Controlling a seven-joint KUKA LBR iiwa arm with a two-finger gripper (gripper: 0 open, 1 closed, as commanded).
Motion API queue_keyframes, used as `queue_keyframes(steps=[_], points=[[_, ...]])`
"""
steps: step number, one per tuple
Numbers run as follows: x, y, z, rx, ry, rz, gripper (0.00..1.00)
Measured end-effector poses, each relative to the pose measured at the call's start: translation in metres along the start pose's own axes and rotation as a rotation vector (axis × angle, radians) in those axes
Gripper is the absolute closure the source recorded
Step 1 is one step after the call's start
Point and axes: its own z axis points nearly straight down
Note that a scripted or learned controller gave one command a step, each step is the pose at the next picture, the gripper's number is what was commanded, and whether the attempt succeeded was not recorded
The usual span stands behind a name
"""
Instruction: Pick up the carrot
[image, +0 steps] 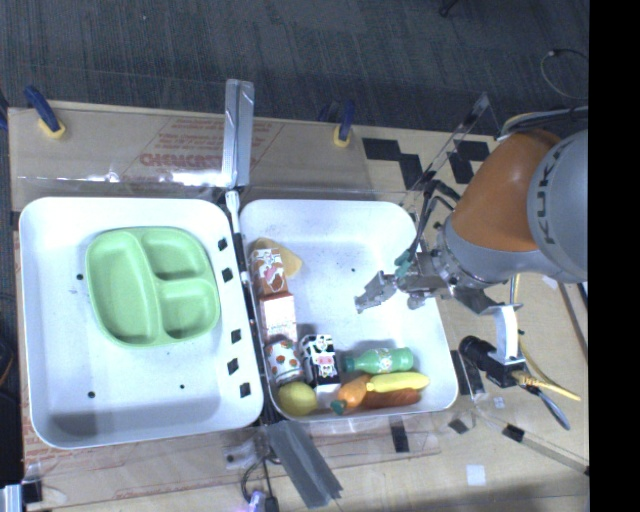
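Hovering over the right bin (300, 215), my gripper (372, 296) held nothing, couldn't tell its state; carrot (375, 397) untouched at front edge, pick not begun.

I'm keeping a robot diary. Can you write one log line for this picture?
gripper: above right bin, holding nothing | carrot: lying at bin's front edge | pick: not yet done

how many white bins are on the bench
2. The left bin holds a green divided plate; the right bin holds the carrot and other toy food.
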Motion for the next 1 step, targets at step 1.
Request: queue_keyframes(steps=[1], points=[[0.0573,-0.0255,0.0949,-0.009,-0.007,-0.454,0.00]])
